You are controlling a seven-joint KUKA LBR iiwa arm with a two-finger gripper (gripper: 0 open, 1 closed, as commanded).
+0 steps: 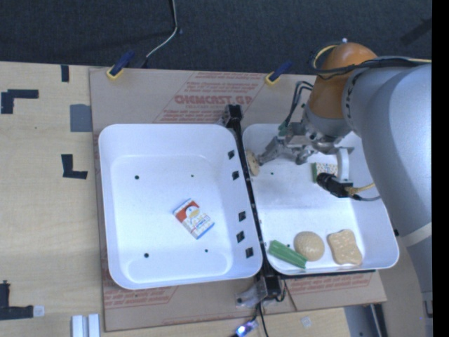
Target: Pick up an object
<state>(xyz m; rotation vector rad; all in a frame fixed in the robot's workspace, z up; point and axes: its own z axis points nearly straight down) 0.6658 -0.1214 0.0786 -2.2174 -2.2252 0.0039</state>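
My gripper (258, 161) reaches down into the far left corner of the right bin (372, 209), close to the divider between the bins. A small tan thing (254, 167) lies right at its tip; whether it is held cannot be made out. Along the near side of the right bin lie a green stick-like object (287, 253), a round tan object (309, 245) and a tan bread-shaped object (344, 247). A small patterned white item (324, 168) sits partly hidden under the wrist. In the left bin (116, 188), a small red, white and blue box (193, 218) lies flat near the middle.
The grey arm with its orange band (337, 83) covers the far right part of the right bin. Black clips (242, 216) run along the divider. Both bins rest on a cardboard sheet (203, 97), with a cable (165, 34) trailing off behind.
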